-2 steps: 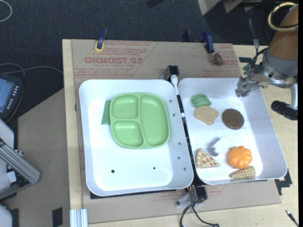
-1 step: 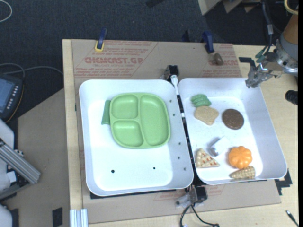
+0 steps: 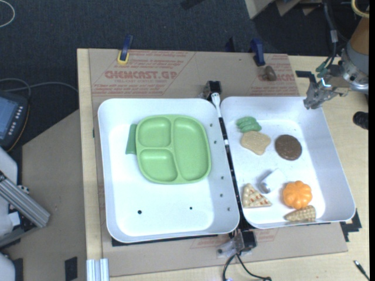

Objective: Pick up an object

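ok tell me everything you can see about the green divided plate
The green divided plate is a pale green, rounded-rectangle tray that looks like matte plastic. It has three compartments: two smaller ones stacked on its left side and one long one on the right, all with nothing in them. It lies flat, slightly rotated, in the upper middle of the left bin. A darker green flat piece pokes out from under its left edge. Nothing else touches it; the pincer is far off by the right bin's far corner.

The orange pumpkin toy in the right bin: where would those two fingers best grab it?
Probably from straight above, closing across the pumpkin's rounded middle. It sits upright with bare bin floor to its right, though the corn piece lies close below, so the fingers should close left-to-right.
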You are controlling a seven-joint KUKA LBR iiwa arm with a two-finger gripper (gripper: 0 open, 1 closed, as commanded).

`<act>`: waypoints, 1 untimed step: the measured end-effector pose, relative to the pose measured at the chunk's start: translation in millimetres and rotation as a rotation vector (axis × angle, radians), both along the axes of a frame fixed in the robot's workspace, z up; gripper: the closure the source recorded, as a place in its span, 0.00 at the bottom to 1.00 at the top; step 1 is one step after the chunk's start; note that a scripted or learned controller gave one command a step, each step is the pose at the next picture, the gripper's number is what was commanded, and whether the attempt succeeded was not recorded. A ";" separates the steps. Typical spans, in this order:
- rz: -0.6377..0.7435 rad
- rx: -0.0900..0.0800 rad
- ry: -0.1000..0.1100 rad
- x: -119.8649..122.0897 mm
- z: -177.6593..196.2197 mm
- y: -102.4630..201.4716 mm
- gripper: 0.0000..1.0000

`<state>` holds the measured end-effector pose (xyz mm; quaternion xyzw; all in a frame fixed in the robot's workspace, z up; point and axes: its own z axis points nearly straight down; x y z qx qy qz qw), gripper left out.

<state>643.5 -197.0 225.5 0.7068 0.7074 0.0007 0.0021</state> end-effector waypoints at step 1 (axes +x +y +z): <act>0.002 0.004 0.006 -21.7 0.7 36.1 1.00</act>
